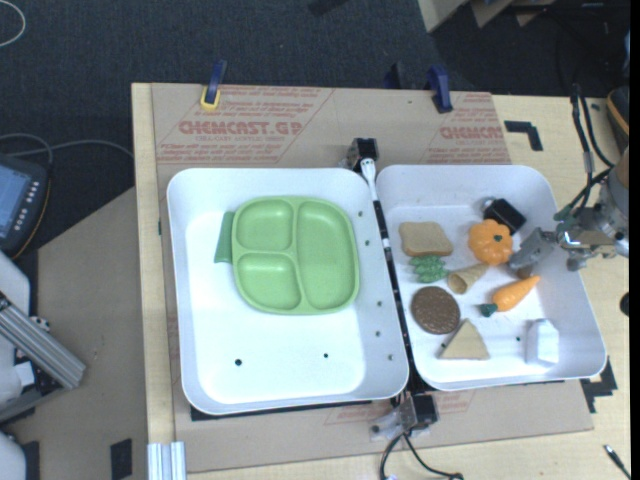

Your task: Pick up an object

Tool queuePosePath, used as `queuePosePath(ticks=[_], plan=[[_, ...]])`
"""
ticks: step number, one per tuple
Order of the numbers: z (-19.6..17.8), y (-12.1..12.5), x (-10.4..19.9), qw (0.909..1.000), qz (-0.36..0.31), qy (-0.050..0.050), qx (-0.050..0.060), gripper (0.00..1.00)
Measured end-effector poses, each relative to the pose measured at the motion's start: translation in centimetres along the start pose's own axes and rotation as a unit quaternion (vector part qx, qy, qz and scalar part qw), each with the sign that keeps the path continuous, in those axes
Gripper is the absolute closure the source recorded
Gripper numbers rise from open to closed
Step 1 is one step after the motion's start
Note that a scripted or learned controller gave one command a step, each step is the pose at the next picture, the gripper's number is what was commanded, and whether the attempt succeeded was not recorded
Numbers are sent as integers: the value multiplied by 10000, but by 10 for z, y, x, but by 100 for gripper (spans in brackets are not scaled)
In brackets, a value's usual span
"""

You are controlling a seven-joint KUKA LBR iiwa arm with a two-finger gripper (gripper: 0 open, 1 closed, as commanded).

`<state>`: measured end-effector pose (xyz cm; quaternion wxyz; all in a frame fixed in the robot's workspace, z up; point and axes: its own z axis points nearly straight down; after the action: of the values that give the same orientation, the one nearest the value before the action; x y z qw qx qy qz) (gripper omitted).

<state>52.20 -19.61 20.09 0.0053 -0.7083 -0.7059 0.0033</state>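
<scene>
Claw (pixel 530 253) is hovering over the right bin (pixel 570 363), finger spread impossible to tell, approaching between pumpkin (pixel 489 242) and carrot (pixel 515 293); next, lowering onto one.

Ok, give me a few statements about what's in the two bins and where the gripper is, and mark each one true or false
1. The green divided plate lies in the left bin. True.
2. The orange pumpkin sits on the green plate. False: it is in the right bin, beside the bread slice.
3. The carrot lies in the right bin. True.
4. The gripper hovers over the left bin. False: it is over the right bin, near the pumpkin and carrot.
5. The brown round cookie lies next to a tan wedge. True.
</scene>
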Motion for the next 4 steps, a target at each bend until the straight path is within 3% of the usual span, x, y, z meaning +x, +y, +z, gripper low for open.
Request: queuePosePath(ticks=[1, 3, 4], plan=[[-6, 3, 0, 10000, -17, -17, -63, 0], [111, 0, 5, 10000, -15, 0, -28, 0], [96, 2, 4, 10000, -9, -18, -64, 100]])
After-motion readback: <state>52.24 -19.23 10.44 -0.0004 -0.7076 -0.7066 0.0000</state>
